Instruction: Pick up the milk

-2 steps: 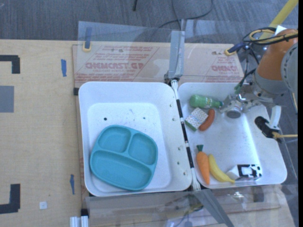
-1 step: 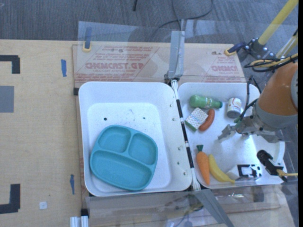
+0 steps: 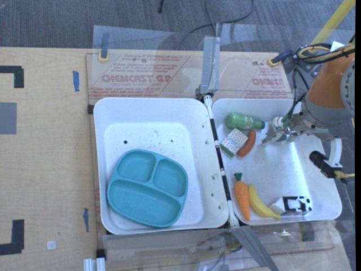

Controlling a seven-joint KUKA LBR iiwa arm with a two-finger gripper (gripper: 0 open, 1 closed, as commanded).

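The milk (image 3: pixel 296 204) is a small carton with black and white patches. It lies in the front right corner of the right bin (image 3: pixel 321 168), just right of the banana. My gripper (image 3: pixel 274 133) hangs over the back middle of that bin, right of the green bottle and the red sausage. It is well behind the milk, with nothing seen in it. The grey arm with its orange band (image 3: pixel 330 89) comes in from the right above it.
In the right bin lie a green bottle (image 3: pixel 243 121), a white-and-green packet (image 3: pixel 233 141), a red sausage (image 3: pixel 246 143), a carrot (image 3: pixel 242 199) and a banana (image 3: pixel 261 202). The left bin (image 3: pixel 113 117) holds a teal divided plate (image 3: pixel 148 187). Cables hang by the arm.
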